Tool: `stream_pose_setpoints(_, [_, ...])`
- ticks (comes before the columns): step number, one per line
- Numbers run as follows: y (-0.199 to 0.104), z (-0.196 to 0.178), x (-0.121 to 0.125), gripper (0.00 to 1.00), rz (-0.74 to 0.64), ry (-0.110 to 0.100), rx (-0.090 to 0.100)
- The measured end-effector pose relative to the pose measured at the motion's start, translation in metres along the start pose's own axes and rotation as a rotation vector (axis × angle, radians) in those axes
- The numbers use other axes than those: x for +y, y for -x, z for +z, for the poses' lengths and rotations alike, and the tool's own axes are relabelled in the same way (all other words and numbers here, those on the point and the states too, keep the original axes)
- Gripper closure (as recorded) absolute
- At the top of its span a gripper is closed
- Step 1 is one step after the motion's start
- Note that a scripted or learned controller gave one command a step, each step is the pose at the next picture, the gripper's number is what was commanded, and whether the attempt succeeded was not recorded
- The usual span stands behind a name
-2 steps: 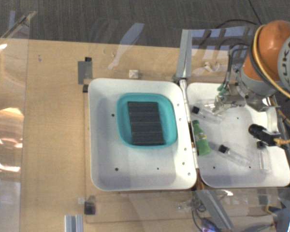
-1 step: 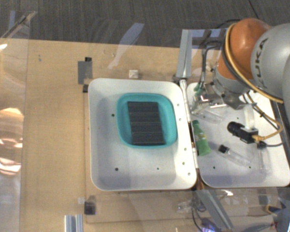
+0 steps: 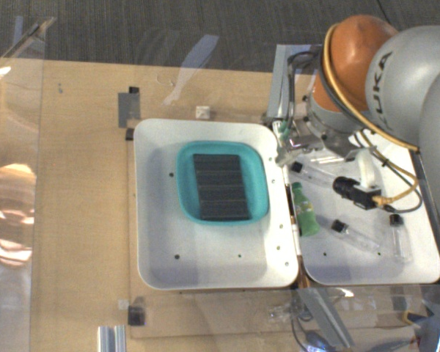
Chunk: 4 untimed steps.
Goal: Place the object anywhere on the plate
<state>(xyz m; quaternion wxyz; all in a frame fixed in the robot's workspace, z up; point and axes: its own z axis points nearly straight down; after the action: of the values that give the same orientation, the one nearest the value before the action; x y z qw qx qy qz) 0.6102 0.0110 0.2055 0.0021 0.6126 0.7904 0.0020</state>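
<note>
We see a small green bottle (image 3: 304, 210) lying on its side in the right bin (image 3: 418, 262), just beside the wall it shares with the left bin (image 3: 158, 255). The teal plate (image 3: 260, 189) sits in the left bin, a dark ribbed pad (image 3: 220, 185) on it. The gripper (image 3: 293, 149) hangs near the bottle's upper end; whether its fingers are wide or narrow we cannot tell. We judge the bottle light, stiff, smooth, apt to roll. Best taken across its middle. Clear syringes (image 3: 352, 233) lie near.
</note>
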Motion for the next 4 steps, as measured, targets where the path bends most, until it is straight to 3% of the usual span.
stream_pose_setpoints(1, [0.0,0.0,0.0,0.0,0.001,0.0,0.0])
stream_pose_setpoints(2, [0.074,0.004,0.017,0.0,-0.02,0.0,-0.001])
stream_pose_setpoints(3, [0.158,0.027,-0.04,0.0,0.281,-0.001,-0.002])
stream_pose_setpoints(4, [0.157,0.015,-0.037,1.0,0.273,0.005,-0.004])
